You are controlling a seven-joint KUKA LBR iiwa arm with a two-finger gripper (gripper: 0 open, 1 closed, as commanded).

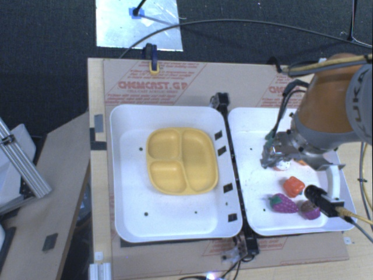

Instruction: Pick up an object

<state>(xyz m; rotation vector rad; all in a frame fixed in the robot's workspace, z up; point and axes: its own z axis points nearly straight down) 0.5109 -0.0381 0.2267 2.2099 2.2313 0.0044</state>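
My end effector low in the right-hand shallow white bin

Nearest lie a purple grape-shaped toy (283,203) and an orange pepper-shaped toy (294,186); just beyond them my end effector (273,158) hovers beside a small white-and-red object (283,165). Whether it is apart or together, I cannot tell.

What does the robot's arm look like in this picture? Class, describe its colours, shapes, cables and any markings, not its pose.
The arm is thick and rounded, with a broad orange band above a grey wrist section. Dark letters show at its right edge, too cut off to read. Thin black cables loop along its upper left side. At its end sits a small metallic grey gripper.
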